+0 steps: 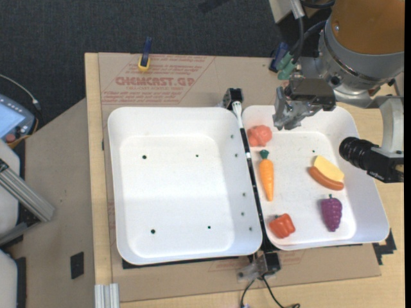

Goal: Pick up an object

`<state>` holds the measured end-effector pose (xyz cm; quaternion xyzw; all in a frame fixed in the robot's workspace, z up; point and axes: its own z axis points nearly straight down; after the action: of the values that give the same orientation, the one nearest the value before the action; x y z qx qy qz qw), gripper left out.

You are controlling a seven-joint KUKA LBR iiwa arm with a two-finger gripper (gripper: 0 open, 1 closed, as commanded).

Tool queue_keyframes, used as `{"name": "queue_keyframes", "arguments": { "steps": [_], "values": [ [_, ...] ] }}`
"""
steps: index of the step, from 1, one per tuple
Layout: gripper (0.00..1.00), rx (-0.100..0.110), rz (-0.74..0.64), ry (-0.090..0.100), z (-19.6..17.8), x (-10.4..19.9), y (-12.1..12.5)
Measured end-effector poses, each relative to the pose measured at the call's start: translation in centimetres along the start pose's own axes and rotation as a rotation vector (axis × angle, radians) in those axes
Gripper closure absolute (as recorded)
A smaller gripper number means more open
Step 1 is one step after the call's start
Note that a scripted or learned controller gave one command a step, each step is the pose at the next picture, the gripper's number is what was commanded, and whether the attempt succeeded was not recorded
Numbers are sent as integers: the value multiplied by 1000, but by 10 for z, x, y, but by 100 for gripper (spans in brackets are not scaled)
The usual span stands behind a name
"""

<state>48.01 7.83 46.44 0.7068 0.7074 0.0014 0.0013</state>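
The right bin [359, 233] holds several toy foods: a pink lumpy piece [259, 135] at its far left corner, an orange carrot [266, 178], a red pepper [282, 225], a purple grape bunch [331, 212] and a yellow-orange wedge [327, 172]. My gripper [287, 122] hangs over the far part of this bin, just right of and slightly beyond the pink piece. Its grey fingers [280, 119] point down and nothing shows between them.
The left bin [122, 172] lies beside the right one, with a black divider strip [245, 153] between them. A black camera-like device [366, 156] juts over the right bin's right rim. A yellow and blue clip [145, 58] sits on the cardboard at the back.
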Motion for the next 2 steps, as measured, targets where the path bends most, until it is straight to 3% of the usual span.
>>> {"name": "queue_keyframes", "arguments": {
  "steps": [1, 2],
  "values": [
    [100, 10, 2, -1, 50, -5, -1],
    [0, 4, 2, 0, 48, -5, -1]
  ]
}}
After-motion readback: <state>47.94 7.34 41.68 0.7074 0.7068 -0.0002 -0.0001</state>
